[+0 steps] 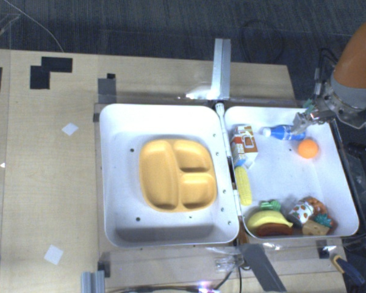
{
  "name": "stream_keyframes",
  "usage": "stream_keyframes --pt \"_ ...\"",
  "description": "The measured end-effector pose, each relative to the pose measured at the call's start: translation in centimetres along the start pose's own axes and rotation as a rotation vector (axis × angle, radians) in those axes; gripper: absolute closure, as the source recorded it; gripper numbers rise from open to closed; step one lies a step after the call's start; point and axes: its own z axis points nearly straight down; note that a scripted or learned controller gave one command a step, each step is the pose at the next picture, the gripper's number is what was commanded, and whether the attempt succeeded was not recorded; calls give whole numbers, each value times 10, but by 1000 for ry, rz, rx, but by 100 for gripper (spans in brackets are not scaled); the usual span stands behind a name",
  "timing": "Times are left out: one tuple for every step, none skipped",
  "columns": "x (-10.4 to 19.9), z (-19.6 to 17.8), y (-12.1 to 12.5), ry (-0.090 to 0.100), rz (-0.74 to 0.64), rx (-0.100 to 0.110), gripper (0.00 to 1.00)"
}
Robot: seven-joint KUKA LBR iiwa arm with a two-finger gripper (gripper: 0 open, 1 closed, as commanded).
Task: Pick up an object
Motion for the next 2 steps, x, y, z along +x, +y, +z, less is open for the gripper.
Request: stream_keyframes --pt "-18 41 -62 2 304 8 100" --pt "-23 91 -40 1 399 6 100"
